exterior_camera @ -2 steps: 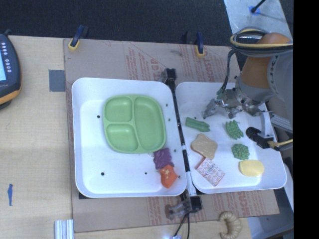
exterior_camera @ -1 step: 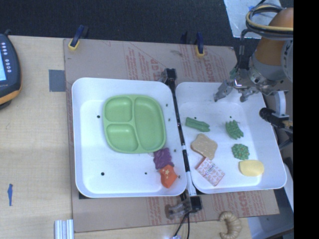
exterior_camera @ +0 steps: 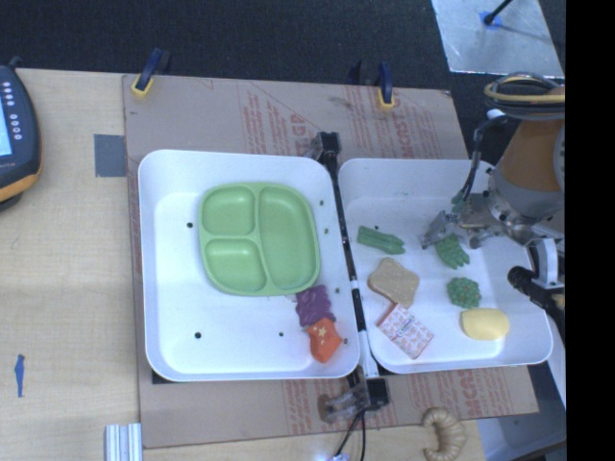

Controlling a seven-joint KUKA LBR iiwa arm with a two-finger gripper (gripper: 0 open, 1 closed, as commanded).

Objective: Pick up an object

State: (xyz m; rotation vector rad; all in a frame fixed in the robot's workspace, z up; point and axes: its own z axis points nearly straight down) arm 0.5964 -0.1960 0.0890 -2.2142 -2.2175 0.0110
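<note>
My gripper (exterior_camera: 454, 235) hangs low over the back right part of the right bin (exterior_camera: 423, 182), reaching in from the right. Its fingers are spread open, one on each side of a small green leafy toy (exterior_camera: 452, 253) that lies just below them. Nothing is held between them. Other items in this bin are a green pickle-shaped piece (exterior_camera: 381, 240), a slice of bread (exterior_camera: 393, 281), a pink-and-white packet (exterior_camera: 405, 330), a green broccoli piece (exterior_camera: 463, 291) and a yellow lemon (exterior_camera: 484, 324).
The left bin (exterior_camera: 163, 257) holds a green divided plate (exterior_camera: 259, 238), a purple piece (exterior_camera: 313, 305) and an orange piece (exterior_camera: 325, 339) near the shared wall. A black divider strip (exterior_camera: 343, 248) runs between the bins. A pendant (exterior_camera: 14, 133) lies at the far left.
</note>
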